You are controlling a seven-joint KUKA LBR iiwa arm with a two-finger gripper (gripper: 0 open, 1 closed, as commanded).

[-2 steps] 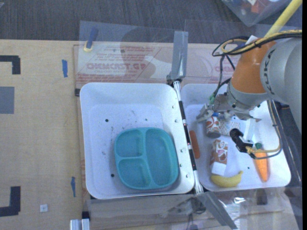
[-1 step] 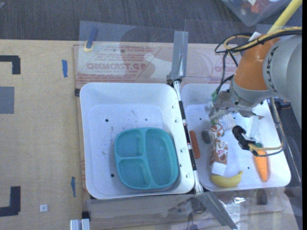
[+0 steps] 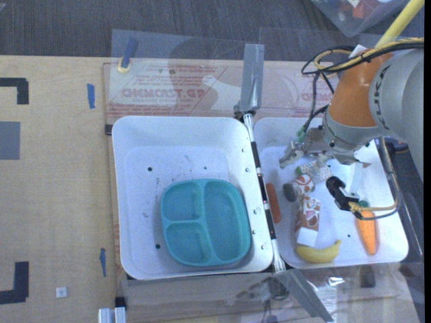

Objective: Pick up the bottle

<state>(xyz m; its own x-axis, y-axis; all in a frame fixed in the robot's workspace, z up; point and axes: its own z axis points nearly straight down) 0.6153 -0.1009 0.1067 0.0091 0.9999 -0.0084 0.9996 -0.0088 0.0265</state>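
The bottle (image 3: 308,212) lies in the right bin (image 3: 390,247), a slim white one with a brown-and-red pattern and a white end pointing toward the near wall. My gripper (image 3: 305,165) hangs over the bottle's far end, close above it, reaching in from the right under the orange-banded wrist. Nothing is visibly lifted; the bottle rests on the bin floor.
A banana (image 3: 318,252) lies just past the bottle's near end, with a carrot (image 3: 367,234) to its right. A red-brown stick (image 3: 272,202) and a small dark grey object (image 3: 289,192) lie left of the bottle. The left bin (image 3: 135,147) holds a teal divided plate (image 3: 204,222).
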